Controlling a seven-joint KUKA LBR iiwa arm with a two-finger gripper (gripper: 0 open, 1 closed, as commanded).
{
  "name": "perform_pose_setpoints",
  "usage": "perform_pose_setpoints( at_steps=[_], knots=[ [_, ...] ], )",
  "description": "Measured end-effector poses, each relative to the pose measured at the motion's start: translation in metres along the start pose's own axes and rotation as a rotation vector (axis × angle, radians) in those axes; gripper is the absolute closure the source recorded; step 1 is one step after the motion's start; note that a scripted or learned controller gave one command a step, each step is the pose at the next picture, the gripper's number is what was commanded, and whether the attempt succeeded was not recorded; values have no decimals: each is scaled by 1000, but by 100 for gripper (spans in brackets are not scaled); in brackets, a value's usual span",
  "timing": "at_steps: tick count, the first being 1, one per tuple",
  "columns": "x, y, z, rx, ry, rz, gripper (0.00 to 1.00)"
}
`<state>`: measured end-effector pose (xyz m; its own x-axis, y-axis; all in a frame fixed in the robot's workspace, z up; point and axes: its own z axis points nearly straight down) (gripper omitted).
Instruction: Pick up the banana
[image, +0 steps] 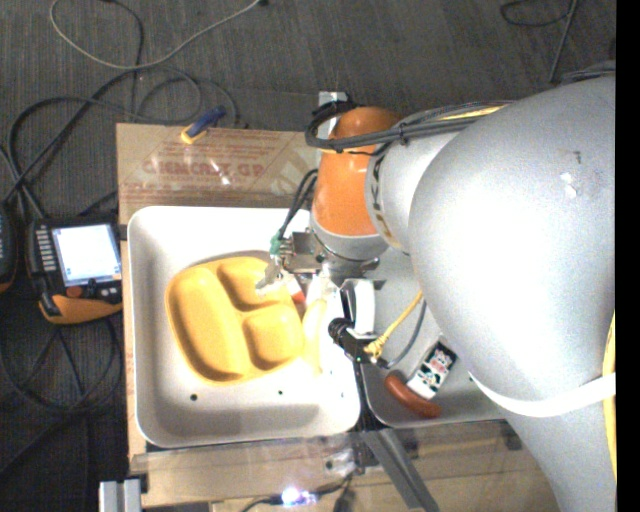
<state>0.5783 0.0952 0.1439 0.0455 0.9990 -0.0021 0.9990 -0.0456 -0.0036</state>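
Observation:
A pale yellow curved shape, which looks like the banana (314, 328), lies along the right wall of the left bin (160, 400), partly under the wrist. My gripper (285, 268) hangs over the right edge of a yellow divided tray (225, 325), just up and left of the banana. The grey arm with its orange band (345, 205) covers most of the gripper, and nothing is visibly held.
The yellow tray fills the middle of the left bin. A small red item (297, 297) peeks out by the tray's right edge. In the right bin lie a brown sausage-like object (410, 392) and a small printed box (434, 368). The arm covers most of the right bin.

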Motion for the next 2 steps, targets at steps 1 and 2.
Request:
perform_pose_setpoints(
  at_steps=[1,2],
  knots=[
    [19,-61,47,-2,0,-14,0],
    [15,-62,40,4,-5,-9,100]
  ],
)
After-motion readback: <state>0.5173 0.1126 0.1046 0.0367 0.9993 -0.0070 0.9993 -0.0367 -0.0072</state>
